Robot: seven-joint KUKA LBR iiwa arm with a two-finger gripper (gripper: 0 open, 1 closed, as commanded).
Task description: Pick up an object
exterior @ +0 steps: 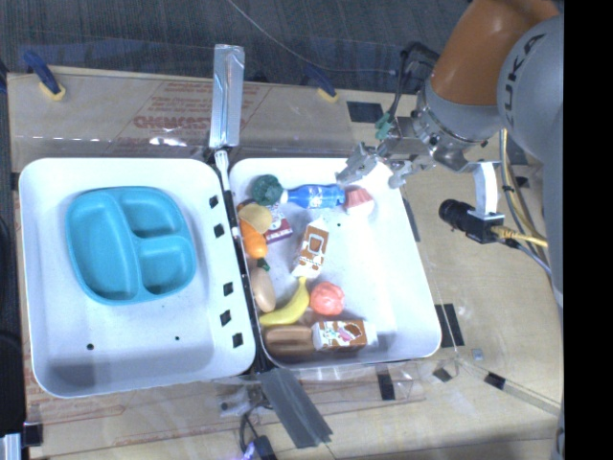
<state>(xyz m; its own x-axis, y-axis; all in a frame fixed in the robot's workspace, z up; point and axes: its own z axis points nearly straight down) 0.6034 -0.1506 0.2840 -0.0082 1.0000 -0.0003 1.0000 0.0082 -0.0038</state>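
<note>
Gripper [375, 171] above far edge of right bin [421, 286], fingers spread, holding nothing; blue bottle [314, 196] just left.

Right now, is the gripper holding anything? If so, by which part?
Nothing is held. The gripper hangs open above the back edge of the right bin, with nothing between its fingers. The water bottle lies just below it, untouched.

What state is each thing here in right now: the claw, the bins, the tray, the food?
Gripper: fingers spread, holding nothing, above the right bin's far edge.
Right bin: holds a heap of toy food along its left side.
Banana: lying flat.
Bottle: on its side.
Blue tray: lying flat in the left bin.
</note>
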